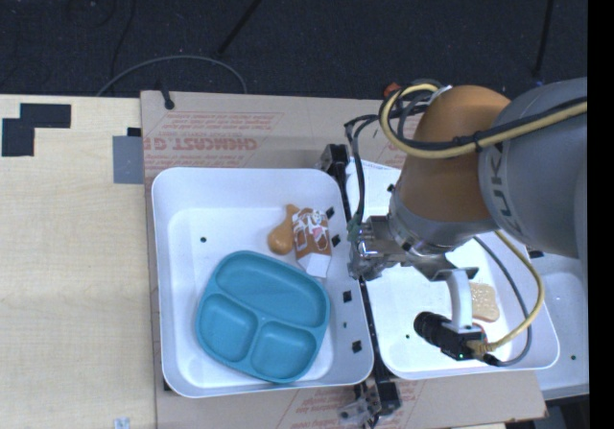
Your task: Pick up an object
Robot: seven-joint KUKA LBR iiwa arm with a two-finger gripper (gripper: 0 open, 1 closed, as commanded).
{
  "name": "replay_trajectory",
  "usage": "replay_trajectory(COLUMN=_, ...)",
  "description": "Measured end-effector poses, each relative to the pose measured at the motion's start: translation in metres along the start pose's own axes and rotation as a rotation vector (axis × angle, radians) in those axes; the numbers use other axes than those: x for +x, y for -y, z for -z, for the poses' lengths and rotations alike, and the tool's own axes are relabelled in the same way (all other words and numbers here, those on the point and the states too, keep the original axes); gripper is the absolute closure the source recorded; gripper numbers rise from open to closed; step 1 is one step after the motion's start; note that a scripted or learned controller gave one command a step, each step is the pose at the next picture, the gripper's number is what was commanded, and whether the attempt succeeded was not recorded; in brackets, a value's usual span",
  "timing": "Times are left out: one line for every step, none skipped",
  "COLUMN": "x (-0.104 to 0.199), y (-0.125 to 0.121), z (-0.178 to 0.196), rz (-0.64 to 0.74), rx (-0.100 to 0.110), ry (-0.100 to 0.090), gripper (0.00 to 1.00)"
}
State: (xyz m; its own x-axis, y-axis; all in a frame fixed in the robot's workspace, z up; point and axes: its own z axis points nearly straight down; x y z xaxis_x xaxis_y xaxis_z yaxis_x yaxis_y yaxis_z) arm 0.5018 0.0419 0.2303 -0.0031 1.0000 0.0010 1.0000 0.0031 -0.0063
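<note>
Reaching in from the right with the grey arm point(542, 168) and bending its orange band point(451, 144) over the right bin point(398, 317). Hanging the gripper point(366, 252) low at the wall between the two bins; unable to tell whether clenched or released, being masked by the wrist. Showing a gingerbread-figure toy point(302, 231) lying in the left bin point(182, 245), just beside the upper right rim of a blue divided plate point(261, 314). Showing a tan biscuit-like piece point(484, 302) lying in the right bin, close beneath the arm
</note>
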Motion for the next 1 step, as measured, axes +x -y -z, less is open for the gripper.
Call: replay_trajectory(x=0.0526, y=-0.0093, z=-0.0122, rz=0.001, rx=-0.002, ry=0.000, gripper=1.00)
